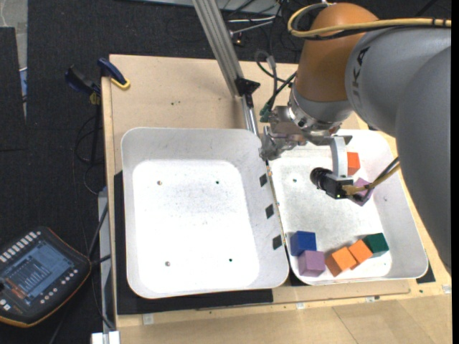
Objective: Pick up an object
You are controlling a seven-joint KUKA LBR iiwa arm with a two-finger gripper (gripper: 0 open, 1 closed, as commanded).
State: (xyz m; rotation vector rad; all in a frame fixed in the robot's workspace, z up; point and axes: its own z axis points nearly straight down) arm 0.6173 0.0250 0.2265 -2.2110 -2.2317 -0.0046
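Observation:
My gripper (272, 145) hangs over the far left corner of the right bin (409, 267), close to the rim between the two bins. Near the front of that bin lie a blue block (303, 241), a purple block (311, 262), an orange block (341, 258) and a green block (375, 245). Another orange block (352, 162) and a small pale purple piece (362, 187) sit further back, partly hidden by the wrist. No block shows under the gripper.
The left bin (133, 192) stands beside the right one. A slanted metal rail (219, 38) runs down to the bins' far edge. A teach pendant (36, 271) lies off the bench at the lower left.

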